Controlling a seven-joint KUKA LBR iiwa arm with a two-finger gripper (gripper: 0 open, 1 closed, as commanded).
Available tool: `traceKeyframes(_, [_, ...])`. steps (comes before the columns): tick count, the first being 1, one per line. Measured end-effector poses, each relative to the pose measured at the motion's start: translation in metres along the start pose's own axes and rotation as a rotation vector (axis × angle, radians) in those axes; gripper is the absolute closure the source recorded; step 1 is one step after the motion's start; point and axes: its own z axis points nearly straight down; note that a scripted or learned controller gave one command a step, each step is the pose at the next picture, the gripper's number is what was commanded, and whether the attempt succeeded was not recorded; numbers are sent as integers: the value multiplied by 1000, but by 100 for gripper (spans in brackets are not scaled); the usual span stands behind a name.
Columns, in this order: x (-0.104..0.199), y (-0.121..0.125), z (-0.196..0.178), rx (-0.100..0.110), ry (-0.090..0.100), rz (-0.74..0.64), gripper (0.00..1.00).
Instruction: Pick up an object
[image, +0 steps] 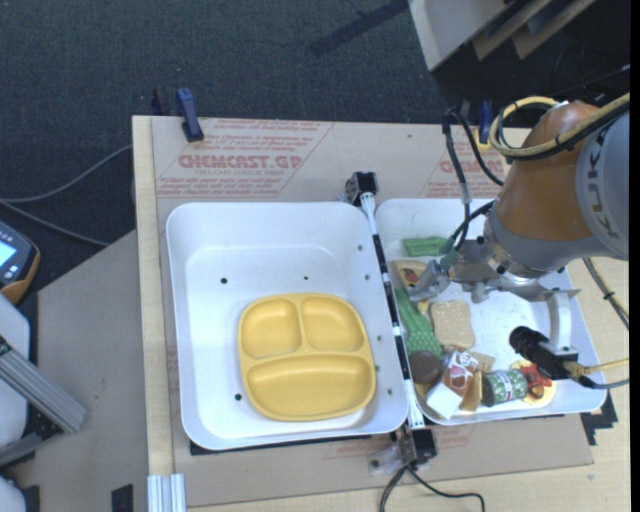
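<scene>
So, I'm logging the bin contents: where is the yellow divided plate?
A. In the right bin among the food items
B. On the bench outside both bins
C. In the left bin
C: the yellow divided plate lies flat in the left bin, alone there.

floor: dark blue-grey carpet (250, 50) around the brown bench board (155, 300) | left of board: grey cable (60, 185) | beyond board's far-right corner: beige furniture (500, 25)

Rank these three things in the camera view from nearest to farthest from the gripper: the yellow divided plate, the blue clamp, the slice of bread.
1. Slice of bread, right bin, just below the gripper.
2. Yellow divided plate, left bin.
3. Blue clamp, bench's far left corner.
</scene>
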Motion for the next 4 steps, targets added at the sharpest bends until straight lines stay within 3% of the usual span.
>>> traceKeyframes(1, [-80, 20, 112, 4, -3, 7, 0])
traceKeyframes(2, [-54, 70, 106, -5, -1, -4, 0])
traceKeyframes(3, [-45, 138, 107, 15, -4, -5, 0])
traceKeyframes(4, [-117, 140, 56, -8, -5, 5, 0])
